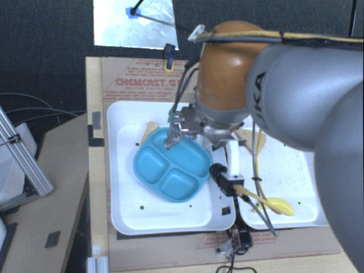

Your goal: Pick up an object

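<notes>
Jaws cannot be read as open or closed from this angle: the gripper is a small cluster of metal just left of the frame's centre, and its tips are too small and too crowded by the wrist to judge. It sits at the upper edge of the blue plate, touching or just above the rim; I cannot tell which, nor whether it has hold of anything.

The blue plate has 3 compartments and lies tilted on the floor of the left bin, in the middle of the frame. A tan piece pokes out from beneath the plate's upper left corner.

The grey arm fills the right side of the frame, its orange band above the gripper. Below it, in the right bin, a yellow object lies near the lower rim, and a pale tan thing shows partly beside the wrist.

Both bins rest on cardboard with red print. A small yellow and blue item lies on it above the left bin.
</notes>
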Controlling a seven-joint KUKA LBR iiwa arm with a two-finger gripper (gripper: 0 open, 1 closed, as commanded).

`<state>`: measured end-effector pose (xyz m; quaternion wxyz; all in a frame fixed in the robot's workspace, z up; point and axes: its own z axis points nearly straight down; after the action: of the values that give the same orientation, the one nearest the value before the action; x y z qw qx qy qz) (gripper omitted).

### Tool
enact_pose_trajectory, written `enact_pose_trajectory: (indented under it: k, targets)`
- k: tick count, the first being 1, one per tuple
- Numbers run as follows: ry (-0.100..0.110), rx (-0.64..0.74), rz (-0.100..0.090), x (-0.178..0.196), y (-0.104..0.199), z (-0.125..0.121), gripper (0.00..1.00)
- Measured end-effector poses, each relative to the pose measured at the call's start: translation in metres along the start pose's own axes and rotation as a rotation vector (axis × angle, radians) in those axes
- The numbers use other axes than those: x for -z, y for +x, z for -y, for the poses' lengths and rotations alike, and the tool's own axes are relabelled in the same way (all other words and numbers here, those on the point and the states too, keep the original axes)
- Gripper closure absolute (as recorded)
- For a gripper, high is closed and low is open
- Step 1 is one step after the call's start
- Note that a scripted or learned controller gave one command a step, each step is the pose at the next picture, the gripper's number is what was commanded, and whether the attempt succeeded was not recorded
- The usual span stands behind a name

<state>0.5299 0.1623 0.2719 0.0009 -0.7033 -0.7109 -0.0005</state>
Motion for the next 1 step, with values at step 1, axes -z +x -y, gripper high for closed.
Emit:
enact_pose_trajectory:
  k: [1]
  targets:
    - [0.008, -0.012, 0.006, -0.1419, -0.0130, -0.0367, 0.00]
